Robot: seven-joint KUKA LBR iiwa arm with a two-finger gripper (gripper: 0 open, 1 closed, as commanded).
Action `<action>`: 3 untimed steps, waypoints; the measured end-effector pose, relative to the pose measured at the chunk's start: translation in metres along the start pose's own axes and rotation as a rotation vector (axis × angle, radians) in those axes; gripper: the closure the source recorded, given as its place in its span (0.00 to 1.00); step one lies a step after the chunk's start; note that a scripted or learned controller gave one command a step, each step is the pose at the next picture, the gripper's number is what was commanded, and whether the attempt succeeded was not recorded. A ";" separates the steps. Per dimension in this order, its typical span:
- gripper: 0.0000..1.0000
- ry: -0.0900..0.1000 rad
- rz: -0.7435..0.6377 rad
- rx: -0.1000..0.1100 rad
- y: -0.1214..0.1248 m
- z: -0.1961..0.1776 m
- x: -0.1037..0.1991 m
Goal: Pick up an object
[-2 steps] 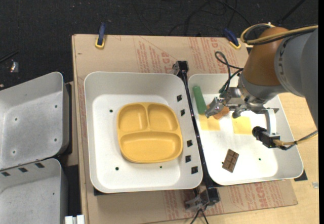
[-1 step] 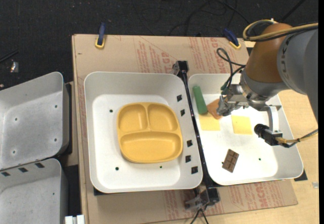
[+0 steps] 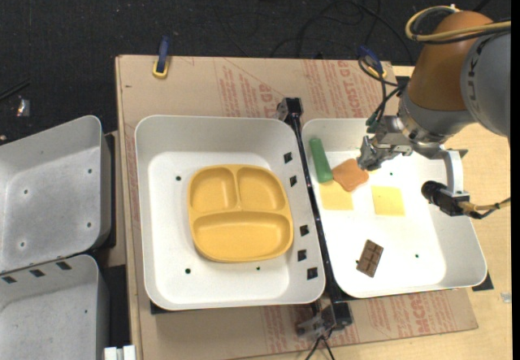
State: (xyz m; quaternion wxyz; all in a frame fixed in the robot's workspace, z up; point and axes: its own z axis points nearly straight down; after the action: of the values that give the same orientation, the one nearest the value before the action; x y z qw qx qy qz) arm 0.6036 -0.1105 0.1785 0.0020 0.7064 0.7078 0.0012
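The right bin (image 3: 463, 265) holds several small items. An orange bread-like piece (image 3: 351, 178) lies near its upper left, next to a green stick (image 3: 320, 160). Two flat yellow squares (image 3: 336, 198) (image 3: 388, 201) sit just below them, and a brown chocolate bar (image 3: 370, 258) lies toward the front. My gripper (image 3: 370, 157) hangs low over the bin, right at the orange piece's upper right edge. The gripper's tip is dark and partly hidden by the wrist above it.
The left bin (image 3: 158, 269) holds a yellow divided plate (image 3: 240, 214). A black divider (image 3: 307, 204) runs between the bins. A black cable fitting (image 3: 439, 196) juts over the right bin's right side. Grey metal panels (image 3: 49, 188) lie at far left.
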 end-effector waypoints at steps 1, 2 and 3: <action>1.00 0.000 0.002 0.000 -0.008 -0.048 -0.003; 1.00 0.000 0.000 0.002 -0.007 -0.061 -0.003; 1.00 0.002 -0.005 0.006 -0.009 -0.052 0.047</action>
State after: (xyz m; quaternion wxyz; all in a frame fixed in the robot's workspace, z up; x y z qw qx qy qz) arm 0.5945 -0.0633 0.2305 -0.0008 0.7048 0.7094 -0.0002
